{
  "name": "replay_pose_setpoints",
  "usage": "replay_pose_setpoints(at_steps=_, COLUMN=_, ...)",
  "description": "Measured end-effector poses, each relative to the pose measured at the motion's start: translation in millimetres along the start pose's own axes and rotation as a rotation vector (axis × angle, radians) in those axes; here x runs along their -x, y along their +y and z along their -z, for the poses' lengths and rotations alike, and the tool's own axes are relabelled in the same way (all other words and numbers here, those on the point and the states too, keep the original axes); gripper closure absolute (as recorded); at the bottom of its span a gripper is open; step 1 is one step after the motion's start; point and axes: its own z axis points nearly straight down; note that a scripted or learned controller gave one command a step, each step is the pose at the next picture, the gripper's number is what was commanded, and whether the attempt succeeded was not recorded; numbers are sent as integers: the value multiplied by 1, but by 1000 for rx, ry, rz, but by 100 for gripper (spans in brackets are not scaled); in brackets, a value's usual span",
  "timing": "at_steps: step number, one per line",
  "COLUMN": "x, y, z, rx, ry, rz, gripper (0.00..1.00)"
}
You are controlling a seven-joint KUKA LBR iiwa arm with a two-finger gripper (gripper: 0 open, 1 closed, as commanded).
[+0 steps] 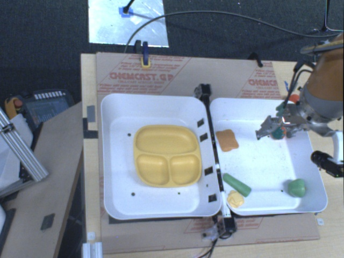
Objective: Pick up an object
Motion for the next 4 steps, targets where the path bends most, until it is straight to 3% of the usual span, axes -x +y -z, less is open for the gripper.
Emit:
replay_pose_setpoints(at_steps=3, x=-18, y=5, z=-148, rx=-2, ry=1, rz=-2, gripper=0)
replay_pose_setpoints(at_steps=4, x=-17, y=6, z=-136, rx=0, ry=0, rz=-2, gripper=100)
